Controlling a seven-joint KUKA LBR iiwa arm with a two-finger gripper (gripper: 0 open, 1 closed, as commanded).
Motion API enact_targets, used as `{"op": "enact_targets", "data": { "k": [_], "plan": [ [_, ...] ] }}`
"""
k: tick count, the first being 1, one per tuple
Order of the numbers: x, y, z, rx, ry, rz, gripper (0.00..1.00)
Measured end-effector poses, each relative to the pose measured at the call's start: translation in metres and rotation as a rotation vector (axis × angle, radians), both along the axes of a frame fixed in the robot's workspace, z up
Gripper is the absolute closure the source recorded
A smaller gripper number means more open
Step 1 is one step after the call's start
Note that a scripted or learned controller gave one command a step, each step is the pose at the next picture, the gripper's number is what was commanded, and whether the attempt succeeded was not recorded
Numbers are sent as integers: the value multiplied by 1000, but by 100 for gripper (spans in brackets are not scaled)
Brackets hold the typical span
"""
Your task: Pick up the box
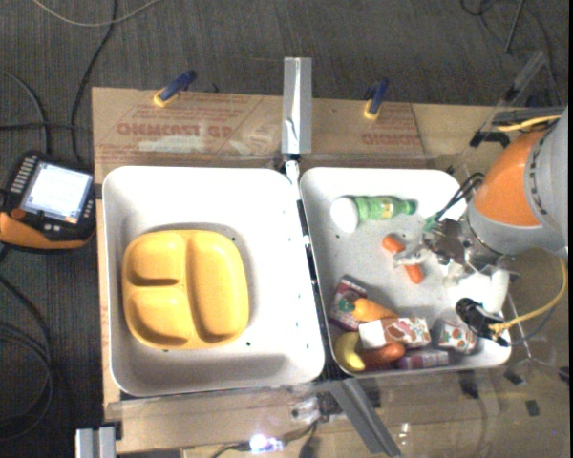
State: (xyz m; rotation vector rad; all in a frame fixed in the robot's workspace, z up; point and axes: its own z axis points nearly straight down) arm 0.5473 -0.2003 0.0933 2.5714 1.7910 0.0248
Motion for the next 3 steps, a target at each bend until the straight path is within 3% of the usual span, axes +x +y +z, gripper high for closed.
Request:
{"op": "enact_targets", "data": {
  "k": [1, 2, 3],
  "plan": [
    [-56, 7, -2, -2, -2, -294, 0],
    [-56, 7, -2, -2, -2, -294, 0],
    [-19, -11, 93, -4, 21, -476, 0]
  ]
}}
